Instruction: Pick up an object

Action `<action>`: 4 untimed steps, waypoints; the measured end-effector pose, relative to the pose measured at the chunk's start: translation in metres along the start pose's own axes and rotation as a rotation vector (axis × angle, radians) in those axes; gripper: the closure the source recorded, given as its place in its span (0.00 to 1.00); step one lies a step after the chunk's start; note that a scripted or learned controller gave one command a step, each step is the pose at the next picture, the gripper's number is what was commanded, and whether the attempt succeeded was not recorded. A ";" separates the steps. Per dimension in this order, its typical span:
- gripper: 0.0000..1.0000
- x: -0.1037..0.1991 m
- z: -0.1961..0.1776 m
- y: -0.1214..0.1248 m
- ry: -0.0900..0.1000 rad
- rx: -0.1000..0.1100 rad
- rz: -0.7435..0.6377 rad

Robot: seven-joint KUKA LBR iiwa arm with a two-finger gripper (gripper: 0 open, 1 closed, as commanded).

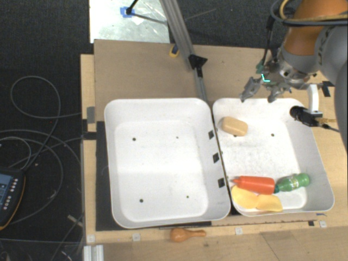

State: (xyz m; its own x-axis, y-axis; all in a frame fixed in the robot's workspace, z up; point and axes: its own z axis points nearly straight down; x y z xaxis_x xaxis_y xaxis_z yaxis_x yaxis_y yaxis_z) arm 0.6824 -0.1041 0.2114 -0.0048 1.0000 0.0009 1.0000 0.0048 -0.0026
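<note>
My gripper [261,93] hangs over the far edge of the right bin [304,140], fingers spread apart and nothing between them. A tan bread-like block [234,126] lies in the right bin's far left part, below and left of the gripper. Along the near side of that bin lie an orange carrot-like piece [254,184], a green bottle [292,182] and a yellow banana-like piece [256,201].
The left bin [157,162] sits beside the right one, with black clips [216,157] on the shared wall. A tan pear-shaped object [186,234] lies on the bench in front of the bins. A grey pole [182,34] slants across the back; cables lie on the floor at left.
</note>
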 end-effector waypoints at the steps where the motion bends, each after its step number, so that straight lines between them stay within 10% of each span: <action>1: 0.00 0.000 -0.003 0.001 -0.001 -0.004 -0.002; 4: 0.00 -0.004 0.120 0.002 -0.001 -0.005 0.000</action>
State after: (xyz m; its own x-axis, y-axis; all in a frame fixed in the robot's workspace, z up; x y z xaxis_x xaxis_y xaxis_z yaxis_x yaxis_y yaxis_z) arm 0.6839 -0.1079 0.0914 -0.0051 1.0000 -0.0006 1.0000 0.0051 0.0021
